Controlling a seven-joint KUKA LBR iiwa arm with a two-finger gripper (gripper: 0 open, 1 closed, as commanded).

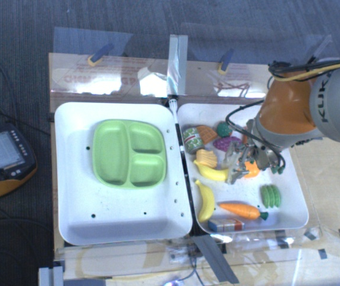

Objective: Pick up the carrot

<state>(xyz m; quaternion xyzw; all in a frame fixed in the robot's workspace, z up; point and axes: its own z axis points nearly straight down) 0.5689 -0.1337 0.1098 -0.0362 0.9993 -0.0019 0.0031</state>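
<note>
While the arm [300, 109] reaches in from the right, its end effector [236, 170] hangs over the middle of the right bin [295, 210], above the clutter of toy food. Whether its fingers stand apart or together cannot be told: they are small, dark and seen against other items. No item is seen between them.

The carrot [239, 210] lies flat on the floor of the right bin, near the front wall, with its orange body running left to right and its green end pointing right. It lies apart from the end effector, nearer the camera. A banana [205, 200] lies just to the left of the carrot, curved along the left wall of the bin. A small bottle-like item with a blue end [226, 225] lies just in front of the carrot, against the front wall. A ridged green vegetable [270, 196] lies near the carrot's right end.

Further back in the right bin sit a second yellow piece [210, 171], a purple item [223, 142], and a green can [192, 139].

The left bin [74, 219] holds a green divided plate [129, 154], lying flat. Both bins rest side by side on the desk [330, 177].
</note>
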